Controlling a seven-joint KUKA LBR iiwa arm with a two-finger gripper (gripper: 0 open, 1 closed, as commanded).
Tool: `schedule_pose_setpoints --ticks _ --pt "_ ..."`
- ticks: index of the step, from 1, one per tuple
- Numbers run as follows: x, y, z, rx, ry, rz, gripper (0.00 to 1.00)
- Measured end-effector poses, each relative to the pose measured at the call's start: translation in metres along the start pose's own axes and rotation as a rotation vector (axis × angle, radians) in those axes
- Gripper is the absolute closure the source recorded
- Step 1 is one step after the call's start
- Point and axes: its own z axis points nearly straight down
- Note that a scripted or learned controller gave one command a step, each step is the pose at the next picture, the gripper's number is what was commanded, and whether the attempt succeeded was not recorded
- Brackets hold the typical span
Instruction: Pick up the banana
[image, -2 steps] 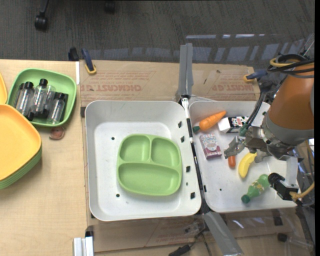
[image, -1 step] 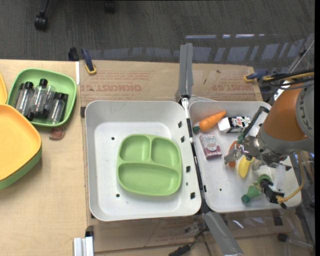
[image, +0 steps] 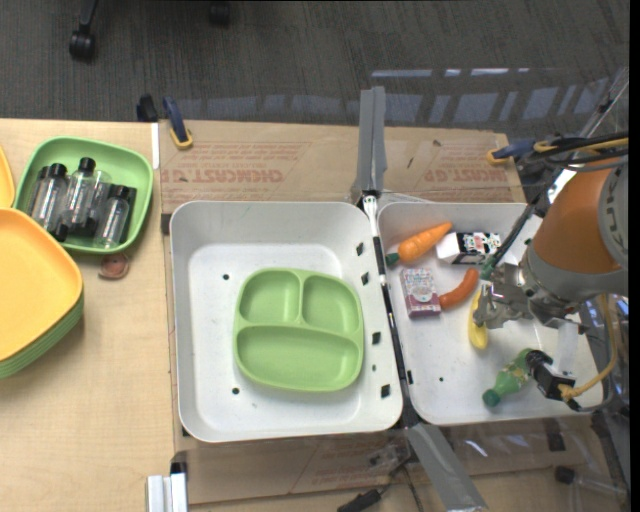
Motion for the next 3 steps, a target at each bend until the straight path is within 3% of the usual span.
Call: schedule_pose_setpoints --ticks 1,2,3 --pt "0.023 -0.056 0.022 0.009 0.004 -0.694 1.00" --pt "0.020 -0.016 0.021 0.004 0.004 -1.170 1.00" --pt "0.035 -0.033 0.022 0.008 0.006 -1.086 1.00"
